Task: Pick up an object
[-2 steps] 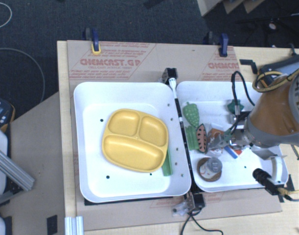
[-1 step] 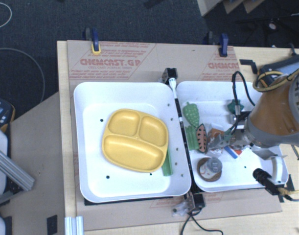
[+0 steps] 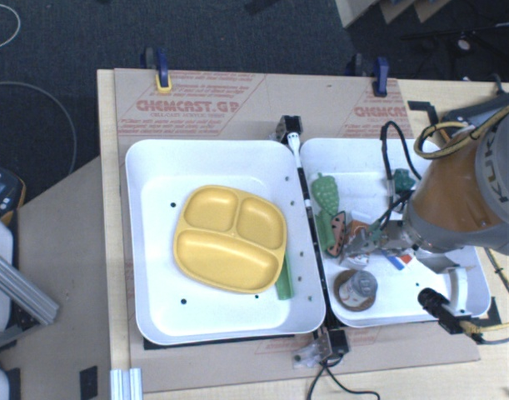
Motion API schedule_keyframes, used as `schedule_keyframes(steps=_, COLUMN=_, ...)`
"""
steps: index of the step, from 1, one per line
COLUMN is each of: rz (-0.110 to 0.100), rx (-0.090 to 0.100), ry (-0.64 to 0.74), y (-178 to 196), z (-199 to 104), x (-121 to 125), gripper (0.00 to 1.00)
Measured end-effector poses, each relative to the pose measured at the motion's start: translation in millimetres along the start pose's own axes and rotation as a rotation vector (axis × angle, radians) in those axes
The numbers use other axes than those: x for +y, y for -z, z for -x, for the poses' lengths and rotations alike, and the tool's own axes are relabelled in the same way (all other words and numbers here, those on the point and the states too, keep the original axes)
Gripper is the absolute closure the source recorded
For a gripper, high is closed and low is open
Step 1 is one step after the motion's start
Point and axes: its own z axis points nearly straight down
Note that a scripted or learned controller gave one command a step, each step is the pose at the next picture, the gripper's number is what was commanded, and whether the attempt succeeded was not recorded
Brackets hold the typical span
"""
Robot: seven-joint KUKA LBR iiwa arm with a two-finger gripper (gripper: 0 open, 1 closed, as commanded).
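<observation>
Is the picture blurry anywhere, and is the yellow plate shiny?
Camera view: the yellow divided plate is sharp, with soft highlights only; the left bin is bright white, its surface detail washed out; the small things around the gripper blur together.

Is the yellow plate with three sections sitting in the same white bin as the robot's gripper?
No, the yellow three-section plate lies in the left white bin, while the gripper is over the right white bin.

Grey rounded arm [image 3: 479, 198] with a broad orange band [image 3: 450, 186] above the wrist, black and yellow cables [image 3: 429, 136] looping over it — a small metallic end effector [image 3: 360, 242], dull silver, at its tip
</observation>
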Motion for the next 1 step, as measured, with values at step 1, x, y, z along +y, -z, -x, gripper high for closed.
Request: schedule_keyframes(steps=1, rz=-0.038, rx=0.02, ry=0.01, y=21.5, z=0.1, x=-9.3, gripper=0.0)
